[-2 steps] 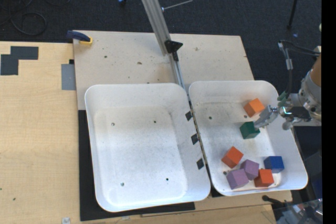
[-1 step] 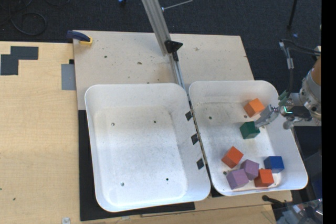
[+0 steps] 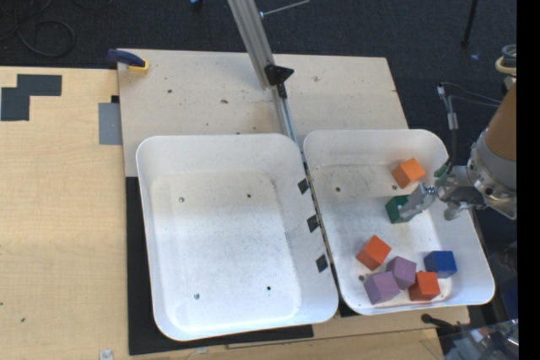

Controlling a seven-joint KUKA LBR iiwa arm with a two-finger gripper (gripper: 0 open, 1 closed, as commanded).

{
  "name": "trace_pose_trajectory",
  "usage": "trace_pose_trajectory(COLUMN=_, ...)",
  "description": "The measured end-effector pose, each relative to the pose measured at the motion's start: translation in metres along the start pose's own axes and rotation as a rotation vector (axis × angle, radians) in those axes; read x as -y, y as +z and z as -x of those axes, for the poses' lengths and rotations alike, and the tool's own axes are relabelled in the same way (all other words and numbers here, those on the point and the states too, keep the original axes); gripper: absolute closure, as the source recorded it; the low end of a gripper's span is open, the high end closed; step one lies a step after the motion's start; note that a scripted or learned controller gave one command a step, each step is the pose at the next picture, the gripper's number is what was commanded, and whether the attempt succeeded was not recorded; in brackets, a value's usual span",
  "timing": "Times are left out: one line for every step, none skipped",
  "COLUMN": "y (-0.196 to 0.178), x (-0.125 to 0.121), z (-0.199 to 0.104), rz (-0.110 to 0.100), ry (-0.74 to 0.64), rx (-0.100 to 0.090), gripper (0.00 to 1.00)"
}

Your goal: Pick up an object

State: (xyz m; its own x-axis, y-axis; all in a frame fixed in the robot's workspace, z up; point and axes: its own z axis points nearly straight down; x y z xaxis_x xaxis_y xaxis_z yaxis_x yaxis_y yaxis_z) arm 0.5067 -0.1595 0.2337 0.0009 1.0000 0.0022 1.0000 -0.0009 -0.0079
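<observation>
The hand [image 3: 419, 202] reached in from the right over the right bin [image 3: 354, 149], its grey fingers pointing left toward a dark green block [image 3: 395, 210]. The fingertips sat right at that block, touching or nearly so, but whether the block lay between them could not be told, nor whether they were spread or closed. Behind the hand, the grey wrist and the arm [image 3: 498, 156] with its orange band ran off to the right past the bin's edge.

Just above the hand, an orange block [image 3: 408, 172] lay near the bin's far right corner, apart from the green one. Lower down, toward the near side of the same bin, a cluster of blocks lay close together: a red-orange block [image 3: 373, 252], two purple blocks [image 3: 381, 287] [image 3: 403, 271] touching each other, a small orange-red block [image 3: 424, 286] just beside them, and a blue block [image 3: 440, 262] at the right of the group.

The left bin [image 3: 160, 160] stood side by side with the right one, black clips marking the seam between them. Both rested on the pale desk [image 3: 202, 88]. A slanted aluminium bar [image 3: 246, 17] rose from the desk's far side, and a blue-and-yellow clamp [image 3: 128, 59] sat at the far left corner.
</observation>
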Motion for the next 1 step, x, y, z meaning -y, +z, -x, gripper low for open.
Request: trace_pose_trajectory(y=0.0441, x=0.0032, z=0.0007, rz=0.000, ry=-0.001, rx=0.000, gripper=0.00)
